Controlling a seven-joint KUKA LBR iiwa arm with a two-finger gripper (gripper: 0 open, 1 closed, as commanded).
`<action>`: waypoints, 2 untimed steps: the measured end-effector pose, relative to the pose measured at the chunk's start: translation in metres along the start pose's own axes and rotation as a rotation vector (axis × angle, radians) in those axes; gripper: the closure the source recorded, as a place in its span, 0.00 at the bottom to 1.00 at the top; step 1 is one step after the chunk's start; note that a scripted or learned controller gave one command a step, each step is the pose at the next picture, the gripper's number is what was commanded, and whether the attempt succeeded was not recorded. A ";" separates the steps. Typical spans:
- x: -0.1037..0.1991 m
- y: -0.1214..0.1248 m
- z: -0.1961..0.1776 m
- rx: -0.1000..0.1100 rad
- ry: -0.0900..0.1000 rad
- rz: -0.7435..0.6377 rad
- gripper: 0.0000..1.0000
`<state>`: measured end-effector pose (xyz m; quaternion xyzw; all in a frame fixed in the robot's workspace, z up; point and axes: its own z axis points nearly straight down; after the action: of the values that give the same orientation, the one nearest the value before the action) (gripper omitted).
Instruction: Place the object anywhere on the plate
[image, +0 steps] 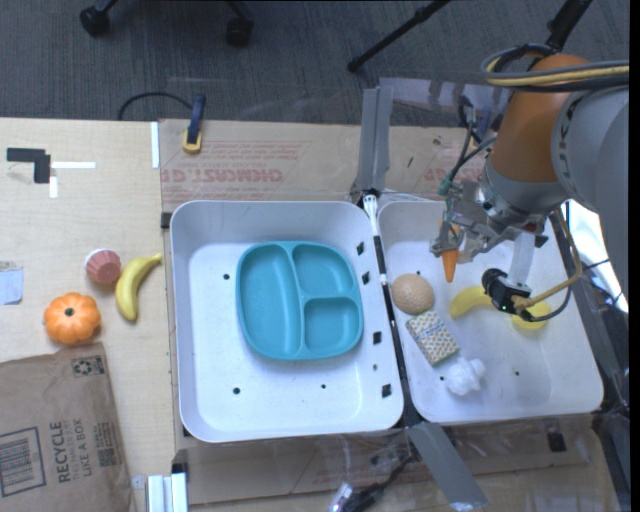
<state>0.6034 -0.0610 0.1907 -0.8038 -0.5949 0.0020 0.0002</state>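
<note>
Over the right bin's (560, 400) far edge, the gripper (452, 243) hangs clenched on a small carrot (450, 264), lifted clear of the floor. Best to carry it level over the divider, then lower onto the plate (300, 300) in the left bin (200, 330).

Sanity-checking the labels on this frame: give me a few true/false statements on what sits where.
1. The blue three-compartment plate lies in the left white bin. True.
2. The plate carries a yellow banana. False: nothing lies in its compartments; one yellow banana is in the right white bin, another on the bench.
3. The small orange pumpkin sits outside both bins. True.
4. The orange carrot-shaped piece lies on the plate. False: it is over the right bin, at the gripper.
5. The patterned block is in the left bin. False: right bin.
</note>
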 end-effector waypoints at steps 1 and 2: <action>0.076 -0.047 -0.009 0.002 0.001 0.061 1.00; 0.128 -0.098 0.000 0.002 -0.001 0.052 1.00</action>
<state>0.5472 0.0902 0.1901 -0.8191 -0.5737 0.0030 0.0008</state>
